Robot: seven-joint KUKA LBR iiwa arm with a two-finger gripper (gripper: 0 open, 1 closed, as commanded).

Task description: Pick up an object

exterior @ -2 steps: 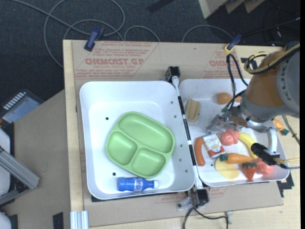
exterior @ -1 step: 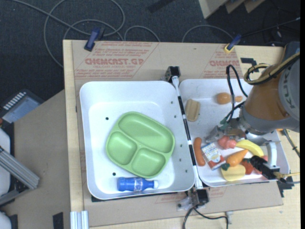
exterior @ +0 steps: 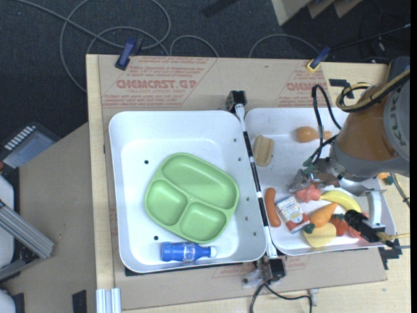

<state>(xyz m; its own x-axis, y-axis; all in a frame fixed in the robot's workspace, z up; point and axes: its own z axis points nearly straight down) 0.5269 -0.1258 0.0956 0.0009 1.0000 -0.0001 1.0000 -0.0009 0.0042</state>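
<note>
A brown board (exterior: 195, 83) with red letters lies under two white bins (exterior: 124, 142). Blue clips (exterior: 127, 52) hold its top edge. Thin wires (exterior: 98, 18) curl on the dark floor (exterior: 52, 77).

The bench (exterior: 195, 83), covered in printed brown cardboard, bore two shallow white bins touching side by side: left bin (exterior: 130, 149), right bin (exterior: 277, 119).

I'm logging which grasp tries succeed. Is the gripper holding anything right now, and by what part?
It cannot be told. The gripper is down in the right bin among the toy food, by a red piece, but nothing is visibly between its fingers.
</note>
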